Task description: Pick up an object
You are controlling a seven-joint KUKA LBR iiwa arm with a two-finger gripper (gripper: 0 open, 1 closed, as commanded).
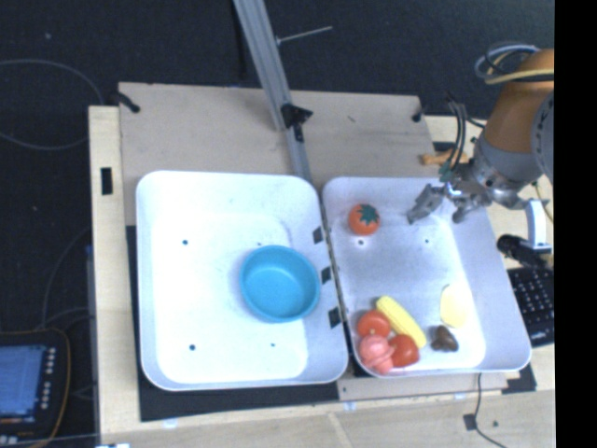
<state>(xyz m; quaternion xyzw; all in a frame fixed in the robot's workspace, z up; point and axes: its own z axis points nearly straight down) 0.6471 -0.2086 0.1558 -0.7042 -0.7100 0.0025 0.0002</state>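
Gripper [440, 205] hangs spread wide and empty above the right white bin's [485, 250] far edge; the small red tomato with green stalk [364, 218] lies in that bin, near its far-left corner.

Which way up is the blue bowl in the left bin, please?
Upright: the blue bowl shows its open mouth and blue inside to the camera, sitting in the left bin.

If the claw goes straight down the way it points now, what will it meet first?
Probably the bare floor of the right bin: the claw, fingers spread, hangs over its upper part, apart from the tomato. Height is unclear.
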